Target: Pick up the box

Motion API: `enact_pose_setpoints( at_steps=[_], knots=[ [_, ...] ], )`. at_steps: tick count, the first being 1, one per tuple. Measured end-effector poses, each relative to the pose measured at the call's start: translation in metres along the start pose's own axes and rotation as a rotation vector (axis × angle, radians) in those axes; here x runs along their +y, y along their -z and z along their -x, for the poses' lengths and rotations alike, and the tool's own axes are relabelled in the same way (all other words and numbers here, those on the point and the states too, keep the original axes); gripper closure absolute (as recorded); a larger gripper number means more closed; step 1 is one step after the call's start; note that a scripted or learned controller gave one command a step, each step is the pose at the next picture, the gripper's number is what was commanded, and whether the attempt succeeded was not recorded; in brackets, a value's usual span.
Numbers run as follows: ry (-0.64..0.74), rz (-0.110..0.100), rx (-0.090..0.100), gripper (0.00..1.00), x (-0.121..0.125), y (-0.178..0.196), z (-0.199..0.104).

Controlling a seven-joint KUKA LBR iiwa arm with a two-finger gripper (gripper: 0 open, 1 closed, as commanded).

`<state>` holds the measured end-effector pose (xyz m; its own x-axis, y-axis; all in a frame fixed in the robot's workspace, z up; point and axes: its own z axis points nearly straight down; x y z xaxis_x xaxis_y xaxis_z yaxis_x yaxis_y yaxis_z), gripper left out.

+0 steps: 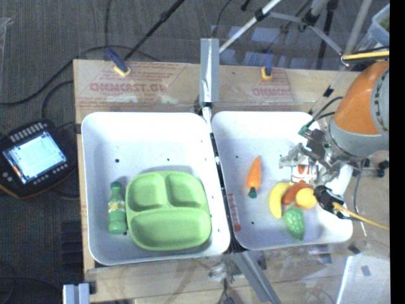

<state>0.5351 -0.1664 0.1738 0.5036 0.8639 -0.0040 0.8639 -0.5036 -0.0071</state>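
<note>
A small white box with red print (304,170) lies in the right bin (266,132), toward its right side and partly hidden by the wrist. My gripper (306,159) hangs directly over the box, reaching in from the right under the orange band of the arm (361,116). Whether it touches the box is unclear.
Just below the box lie a banana (276,199), a red-orange piece (292,194), a yellow lemon (306,198) and a green fruit (294,223). A carrot (254,175) lies at the bin's middle. The left bin (101,138) bears a green divided plate (168,210) and a green bottle (116,208).
</note>
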Motion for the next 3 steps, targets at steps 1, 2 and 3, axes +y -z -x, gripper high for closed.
enact_pose_setpoints(
  at_steps=[1, 2, 3],
  knots=[
    [0.233, 0.003, 0.0, 1.0, -0.039, 0.054, -0.043],
    [0.156, 0.0, -0.001, 1.0, 0.025, -0.053, -0.045],
    [0.025, 0.0, 0.0, 1.0, -0.033, 0.006, -0.091]
  ],
)
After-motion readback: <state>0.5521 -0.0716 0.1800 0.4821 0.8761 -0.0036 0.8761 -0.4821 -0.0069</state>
